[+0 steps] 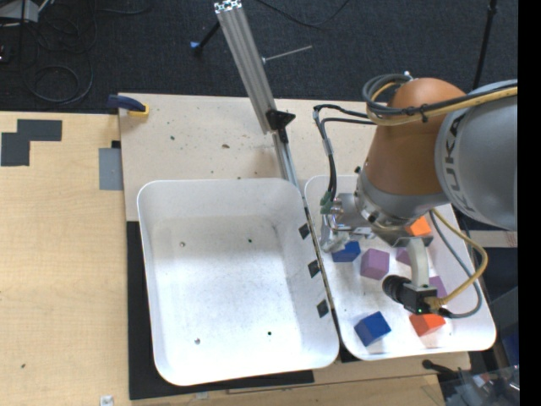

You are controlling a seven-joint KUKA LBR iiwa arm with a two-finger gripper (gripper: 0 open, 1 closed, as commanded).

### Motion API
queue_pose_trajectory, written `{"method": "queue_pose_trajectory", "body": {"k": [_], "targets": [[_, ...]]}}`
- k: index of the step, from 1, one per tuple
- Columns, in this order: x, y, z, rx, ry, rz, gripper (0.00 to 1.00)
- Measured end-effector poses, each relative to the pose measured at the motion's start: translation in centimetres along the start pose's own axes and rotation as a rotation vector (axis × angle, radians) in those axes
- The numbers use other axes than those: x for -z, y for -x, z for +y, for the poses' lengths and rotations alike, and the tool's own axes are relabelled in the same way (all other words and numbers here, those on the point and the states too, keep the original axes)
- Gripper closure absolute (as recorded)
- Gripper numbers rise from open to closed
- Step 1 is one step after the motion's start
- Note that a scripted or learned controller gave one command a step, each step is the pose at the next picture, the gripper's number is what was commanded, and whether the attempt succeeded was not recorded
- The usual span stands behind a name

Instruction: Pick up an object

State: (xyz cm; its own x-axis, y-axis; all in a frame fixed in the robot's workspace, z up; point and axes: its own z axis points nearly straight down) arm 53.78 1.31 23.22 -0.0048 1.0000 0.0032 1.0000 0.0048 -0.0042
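At the right of the frame the arm (431, 155) leans over the right-hand bin (473, 332). Its tool (345, 231) sits low at that bin's upper left, just above a small blue block (346, 251); how wide it stands cannot be told. Nearby lie a purple cube (374, 263), a blue cube (372, 327) and an orange block (428, 324). The left bin (169, 201) fills the middle of the worktop (59, 252).

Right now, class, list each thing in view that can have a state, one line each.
Left bin: level on the bench.
Right bin: holding loose blocks.
Blue cube: lying free.
Purple cube: lying free.
Orange block: lying free near the rim.
Arm: lowered over the right bin.
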Motion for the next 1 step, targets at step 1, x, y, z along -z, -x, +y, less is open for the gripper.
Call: {"method": "queue_pose_trajectory", "body": {"k": [1], "targets": [[0.74,-5.22,-1.94,0.001,-0.001,0.0,1.0]]}}
